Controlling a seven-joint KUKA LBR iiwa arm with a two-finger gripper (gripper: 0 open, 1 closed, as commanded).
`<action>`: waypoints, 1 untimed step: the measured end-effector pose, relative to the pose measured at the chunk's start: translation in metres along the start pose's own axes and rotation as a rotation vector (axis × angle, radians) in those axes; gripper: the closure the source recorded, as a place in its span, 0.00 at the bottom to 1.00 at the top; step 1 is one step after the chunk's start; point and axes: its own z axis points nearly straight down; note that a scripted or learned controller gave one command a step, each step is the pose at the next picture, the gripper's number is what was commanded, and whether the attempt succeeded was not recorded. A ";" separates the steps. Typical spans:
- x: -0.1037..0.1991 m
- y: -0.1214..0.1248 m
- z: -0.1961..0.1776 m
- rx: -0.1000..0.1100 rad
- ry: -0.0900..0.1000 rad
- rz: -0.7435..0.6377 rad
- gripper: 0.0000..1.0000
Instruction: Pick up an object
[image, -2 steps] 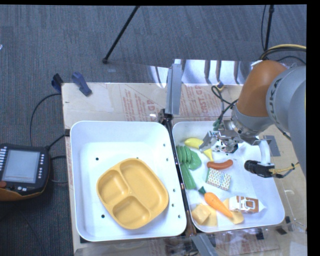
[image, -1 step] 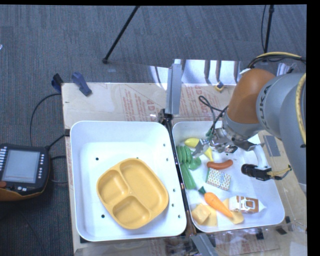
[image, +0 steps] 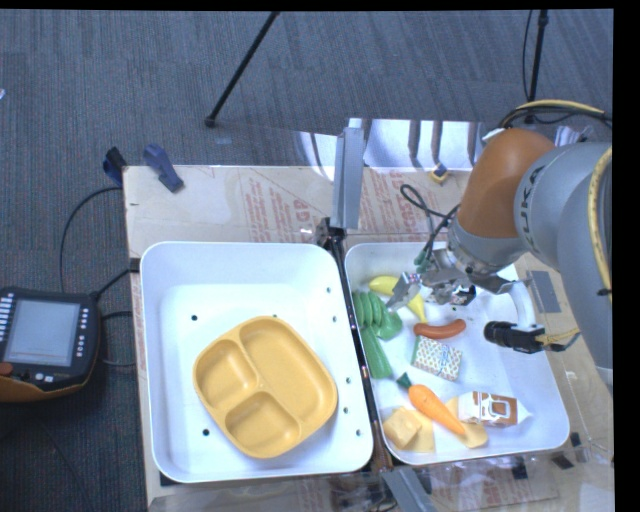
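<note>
Grey gripper (image: 432, 287) near right bin (image: 555, 400) rim, crowded toys

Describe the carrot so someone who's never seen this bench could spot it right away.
Look in the right-hand white bin, the one crowded with toy food, not the one holding the yellow tray. Near its front edge lies the carrot, slanting between a yellow cheese wedge and a small carton. It is the only orange, tapered piece, with a green stub at its upper-left end.
</note>
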 end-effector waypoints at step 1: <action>-0.002 -0.002 0.000 0.006 -0.005 -0.085 0.00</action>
